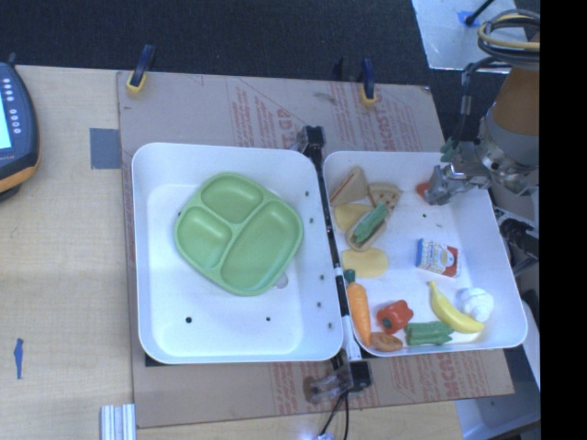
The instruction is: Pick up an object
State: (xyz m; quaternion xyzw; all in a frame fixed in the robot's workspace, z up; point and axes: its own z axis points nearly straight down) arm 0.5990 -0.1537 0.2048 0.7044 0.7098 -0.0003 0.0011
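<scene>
The right bin (486,236) holds several toy foods: a sandwich slice (349,187), a green pod on yellow pieces (369,223), a pale yellow piece (365,263), a carrot (359,310), a red pepper (395,314), a green vegetable (427,334), a banana (451,309), a white garlic (475,301) and a small carton (436,257). My gripper (440,188) hangs low over the bin's far right corner, right beside a small red item (423,191). Whether that item sits between the fingers is unclear.
The left bin (156,246) holds a green divided plate (240,233). Clamps (139,70) pin the cardboard sheet under the bins. A handheld pendant (13,122) lies at the far left on the wooden bench.
</scene>
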